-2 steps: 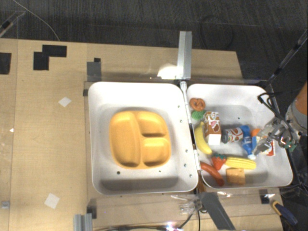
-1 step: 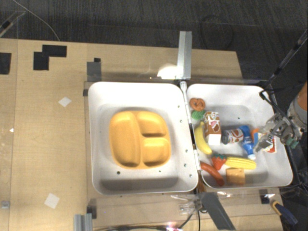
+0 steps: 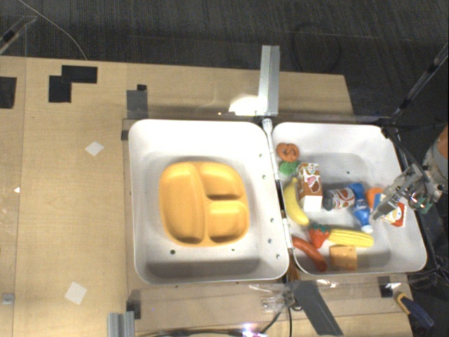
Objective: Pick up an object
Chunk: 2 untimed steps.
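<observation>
The gripper (image 3: pixel 387 208) is seen at three o'clock of the right bin (image 3: pixel 365 133), its opening cannot be told, and no object is lifted yet.

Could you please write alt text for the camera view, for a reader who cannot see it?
Seen from above, two white bins sit side by side: the left bin holds a yellow divided tray, the right bin a pile of toy food. The gripper reaches in from the right.
</observation>
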{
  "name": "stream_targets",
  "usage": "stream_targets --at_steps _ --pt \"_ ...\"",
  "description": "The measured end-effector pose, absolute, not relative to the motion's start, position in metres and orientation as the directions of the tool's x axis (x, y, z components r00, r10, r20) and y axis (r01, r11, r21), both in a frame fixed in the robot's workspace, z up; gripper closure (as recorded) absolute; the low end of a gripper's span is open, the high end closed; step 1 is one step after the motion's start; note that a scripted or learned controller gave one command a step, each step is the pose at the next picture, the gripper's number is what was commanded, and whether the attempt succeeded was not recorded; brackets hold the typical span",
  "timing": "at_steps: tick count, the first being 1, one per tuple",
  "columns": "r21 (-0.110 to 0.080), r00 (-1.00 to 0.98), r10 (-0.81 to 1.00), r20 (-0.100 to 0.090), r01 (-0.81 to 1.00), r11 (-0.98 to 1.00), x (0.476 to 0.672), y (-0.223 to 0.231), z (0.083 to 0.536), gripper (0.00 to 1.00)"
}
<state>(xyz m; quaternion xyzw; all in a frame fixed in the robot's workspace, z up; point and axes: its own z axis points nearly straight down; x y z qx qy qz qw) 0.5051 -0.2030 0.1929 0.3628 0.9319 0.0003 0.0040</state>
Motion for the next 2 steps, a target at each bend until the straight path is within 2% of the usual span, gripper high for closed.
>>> stream_targets --at_steps 1,2 --pt "0.004 -0.839 0.544 -0.01 0.544 0.839 0.537 -0.168 0.249 1.0" --pt "0.001 -0.898 0.441 -0.006 0.441 0.898 0.568 -0.202 0.217 1.0"
